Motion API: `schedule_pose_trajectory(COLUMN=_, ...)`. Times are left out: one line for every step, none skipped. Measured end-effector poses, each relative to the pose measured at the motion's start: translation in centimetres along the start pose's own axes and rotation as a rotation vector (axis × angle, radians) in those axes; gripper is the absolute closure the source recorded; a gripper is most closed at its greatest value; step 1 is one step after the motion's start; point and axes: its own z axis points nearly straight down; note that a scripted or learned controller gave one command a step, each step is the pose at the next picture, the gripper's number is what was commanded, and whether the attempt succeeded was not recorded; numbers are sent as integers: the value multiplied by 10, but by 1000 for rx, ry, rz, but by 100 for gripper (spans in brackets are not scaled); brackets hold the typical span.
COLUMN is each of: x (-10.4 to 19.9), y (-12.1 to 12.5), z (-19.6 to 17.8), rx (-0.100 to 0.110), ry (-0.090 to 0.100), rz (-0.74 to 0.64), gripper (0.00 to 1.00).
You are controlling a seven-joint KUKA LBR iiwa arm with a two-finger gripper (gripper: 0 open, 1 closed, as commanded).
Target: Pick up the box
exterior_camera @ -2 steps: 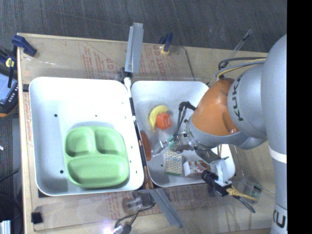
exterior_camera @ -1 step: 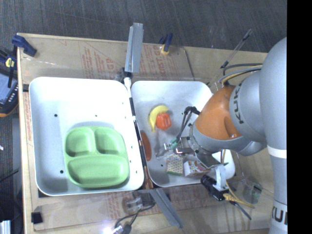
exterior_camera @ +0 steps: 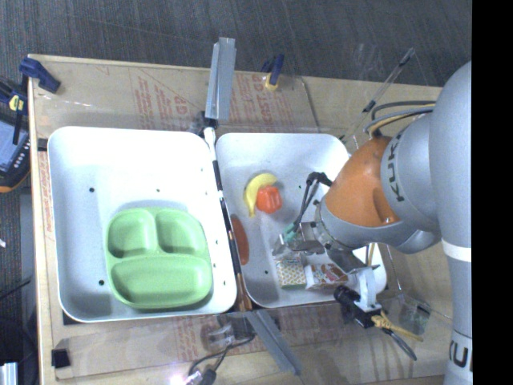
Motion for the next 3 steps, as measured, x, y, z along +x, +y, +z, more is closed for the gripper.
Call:
schedule_pose_trajectory(x=51, y=18, z=-136, rx=5, ry=3, rz=-144, gripper=100)
schedule_pose_trajectory(x=114, y=19, z=-168, rx=2, ry=3, rz=-319, gripper=100)
schedule_pose_trajectory(x=162, y=18, z=-150, rx=9, ry=4, rz=-6, gripper=100)
